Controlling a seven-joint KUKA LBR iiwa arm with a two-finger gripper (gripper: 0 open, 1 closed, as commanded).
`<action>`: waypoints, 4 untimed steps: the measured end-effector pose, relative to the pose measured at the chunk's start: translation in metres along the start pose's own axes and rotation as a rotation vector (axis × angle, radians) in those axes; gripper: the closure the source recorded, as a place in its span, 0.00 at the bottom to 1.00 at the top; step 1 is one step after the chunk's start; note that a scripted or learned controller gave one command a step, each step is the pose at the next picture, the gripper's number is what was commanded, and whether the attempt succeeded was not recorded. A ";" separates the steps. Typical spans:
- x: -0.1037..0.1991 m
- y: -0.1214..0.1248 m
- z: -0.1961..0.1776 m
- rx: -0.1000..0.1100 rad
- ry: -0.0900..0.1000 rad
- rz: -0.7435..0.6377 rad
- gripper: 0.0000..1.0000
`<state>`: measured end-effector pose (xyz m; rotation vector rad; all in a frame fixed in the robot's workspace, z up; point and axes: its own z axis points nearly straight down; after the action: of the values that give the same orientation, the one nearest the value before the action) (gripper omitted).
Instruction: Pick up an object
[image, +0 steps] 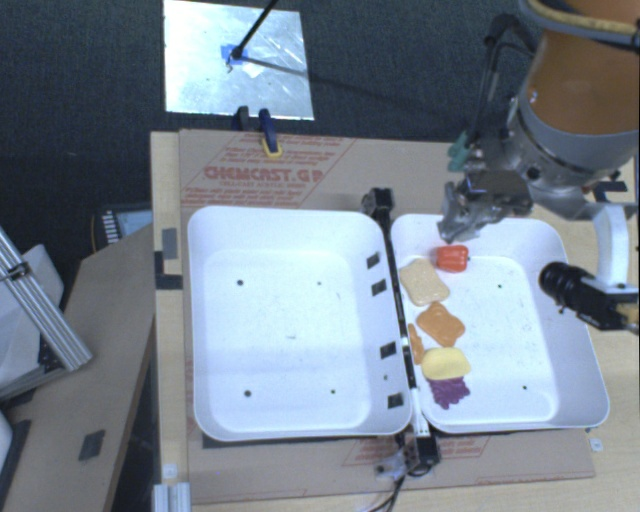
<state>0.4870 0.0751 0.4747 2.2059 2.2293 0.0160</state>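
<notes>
Beside the claw (458, 232): pepper (452, 258) (bread (424, 282) adjacent)

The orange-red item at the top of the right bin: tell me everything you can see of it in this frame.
The orange-red item is small and rounded, glossy like plastic, perhaps a toy pepper; finer detail is too small to tell. It lies on the floor of the right bin near its far wall, just beneath the gripper. Whether the gripper touches it cannot be told. A pale tan bread-like piece lies just nearer the camera, close beside it; contact is unclear.
</notes>
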 end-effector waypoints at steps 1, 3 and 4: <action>0.051 0.001 -0.063 0.003 -0.001 0.002 1.00; 0.160 0.075 -0.061 0.003 0.000 0.004 1.00; 0.139 -0.001 -0.059 0.013 -0.003 0.004 1.00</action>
<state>0.4838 0.2140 0.5343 2.2153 2.2298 -0.0024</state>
